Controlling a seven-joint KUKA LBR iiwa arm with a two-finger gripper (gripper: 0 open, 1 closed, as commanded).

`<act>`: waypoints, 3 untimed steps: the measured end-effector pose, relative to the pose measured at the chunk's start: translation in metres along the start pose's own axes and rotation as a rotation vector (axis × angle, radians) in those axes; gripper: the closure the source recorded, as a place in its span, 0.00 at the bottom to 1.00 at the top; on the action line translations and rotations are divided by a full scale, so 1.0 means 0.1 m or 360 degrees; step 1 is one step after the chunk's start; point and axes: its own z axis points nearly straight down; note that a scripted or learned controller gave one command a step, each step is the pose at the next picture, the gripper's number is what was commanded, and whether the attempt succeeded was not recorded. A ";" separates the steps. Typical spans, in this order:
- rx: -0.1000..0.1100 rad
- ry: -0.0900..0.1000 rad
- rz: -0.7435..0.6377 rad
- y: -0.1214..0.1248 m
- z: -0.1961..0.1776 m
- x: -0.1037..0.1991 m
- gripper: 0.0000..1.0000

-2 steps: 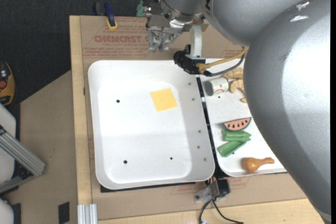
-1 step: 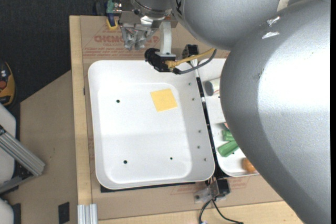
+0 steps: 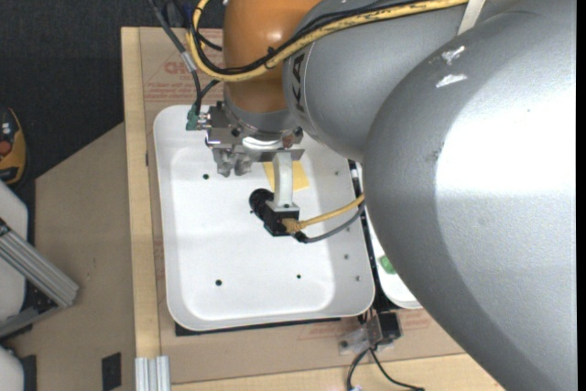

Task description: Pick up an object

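The claw (image 3: 240, 156) hangs low over the back part of the white bin (image 3: 238, 288) on the left of the view, close to its floor. The wrist above hides much of it, so I cannot tell if it is apart or together, and I see nothing clamped in it.

Just beside it, toward the right, a flat yellow thing (image 3: 301, 175) lies on the bin floor, partly covered by a pale part of the tool. It seems to be the thing to pick. Near it is a black piece (image 3: 271, 215) with a yellow cable, which I judge belongs to the tool.

The big grey arm (image 3: 439, 151) covers most of the second bin (image 3: 396, 290).

I judge the reach is made, but the grasp and the lift are not yet shown.
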 end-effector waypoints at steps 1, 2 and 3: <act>-0.0045 0.0010 -0.0002 0.69 -0.84 0.00 1.00; -0.0034 0.0007 -0.0002 0.85 -1.01 0.00 1.00; -0.0008 0.0002 0.0000 0.22 -0.41 0.00 1.00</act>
